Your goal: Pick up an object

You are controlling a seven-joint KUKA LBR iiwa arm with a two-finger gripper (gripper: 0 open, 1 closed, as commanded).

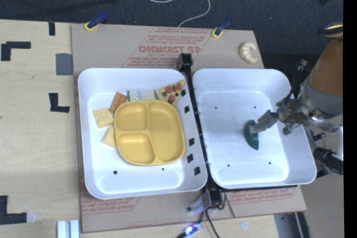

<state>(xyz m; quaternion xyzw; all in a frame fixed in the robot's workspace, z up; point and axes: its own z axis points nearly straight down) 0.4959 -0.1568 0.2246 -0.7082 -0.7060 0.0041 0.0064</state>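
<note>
Counting first: two white bins sit side by side on the bench, the left bin (pixel 92 175) and the right bin (pixel 279 83). The left bin holds one yellow divided plate (pixel 149 132) with three compartments, lying flat near the bin's middle. Tucked partly under and beside the plate are several flat pieces: one pale yellow square (pixel 102 117) at its left, one brown piece (pixel 117 101) just above that, and a patterned card (pixel 140 95) and a pizza-like wedge (pixel 173 90) along the plate's upper edge; how many more lie beneath the plate cannot be told. The right bin holds one small dark green object (pixel 251 135), lying on the floor toward the bin's right half, well apart from the walls. Outside the bins, one beige shell-like thing (pixel 249 52) rests on the cardboard near the right bin's upper corner.

The gripper (pixel 260 126) reaches in over the right bin's right wall, its tip right at the green object and seeming to touch its upper edge. How far the jaws stand apart cannot be told at this slant, nor whether the object sits between them
</note>
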